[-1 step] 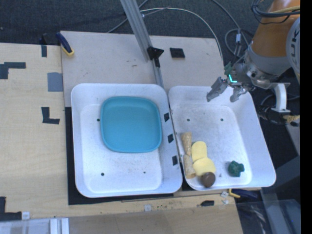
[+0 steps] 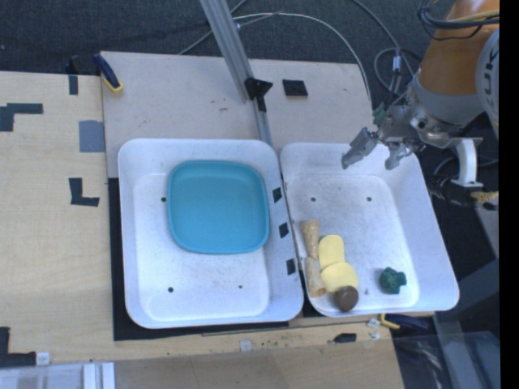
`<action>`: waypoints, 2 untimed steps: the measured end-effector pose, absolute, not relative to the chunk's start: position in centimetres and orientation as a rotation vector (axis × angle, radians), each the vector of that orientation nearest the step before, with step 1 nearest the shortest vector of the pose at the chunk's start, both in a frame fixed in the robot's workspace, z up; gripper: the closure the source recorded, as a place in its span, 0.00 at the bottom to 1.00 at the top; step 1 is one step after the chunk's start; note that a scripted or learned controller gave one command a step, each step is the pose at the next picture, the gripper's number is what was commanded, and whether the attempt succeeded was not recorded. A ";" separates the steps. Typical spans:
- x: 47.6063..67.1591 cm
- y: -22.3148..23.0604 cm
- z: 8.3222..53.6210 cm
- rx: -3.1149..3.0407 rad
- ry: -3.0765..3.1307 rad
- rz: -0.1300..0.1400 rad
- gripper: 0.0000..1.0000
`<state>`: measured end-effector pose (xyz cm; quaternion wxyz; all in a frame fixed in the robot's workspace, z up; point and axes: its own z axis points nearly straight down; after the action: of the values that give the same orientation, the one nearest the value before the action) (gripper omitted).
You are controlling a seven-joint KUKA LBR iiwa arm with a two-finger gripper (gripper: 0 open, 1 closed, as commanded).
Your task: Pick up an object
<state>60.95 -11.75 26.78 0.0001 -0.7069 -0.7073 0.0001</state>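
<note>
Far left on bench (image 2: 49, 241): dark tape marks, grey patch, blue-and-yellow clip (image 2: 108, 72) by the far corner of the pale board

Left bin (image 2: 138, 298): blue plate (image 2: 217, 206) lying flat, toward the far side, well apart from the near rim

Between the bins, from the far side: slanted metal post (image 2: 231, 43) with a black clamp, foot ending at the gap

Right bin (image 2: 422, 241), near left corner: beige stick (image 2: 311, 258) lying along the left wall; just beside it on the right, yellow piece (image 2: 330, 250) and a second yellow piece (image 2: 339, 276) touching it on the near side; brown ball (image 2: 346, 298) touching that second piece, close to the near rim

Further right, near the same near rim: green lump (image 2: 392, 279), apart from the yellow cluster

Far right corner of right bin: gripper (image 2: 375, 155) above the far rim, fingers spread apart, nothing between them; well apart from every object in the bin

Far right: grey arm with orange band (image 2: 458, 51), cables looping behind toward the post

All pickable objects resting on the bin floor, none lifted
</note>
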 end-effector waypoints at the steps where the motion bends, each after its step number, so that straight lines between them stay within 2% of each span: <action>1: 61.4 -11.8 20.6 -2.218 -2.219 0.006 0.00; 2: 61.6 -12.1 14.3 -2.218 -2.218 0.006 0.00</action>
<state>61.59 -12.14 14.35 0.0025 -0.7070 -0.7072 0.0020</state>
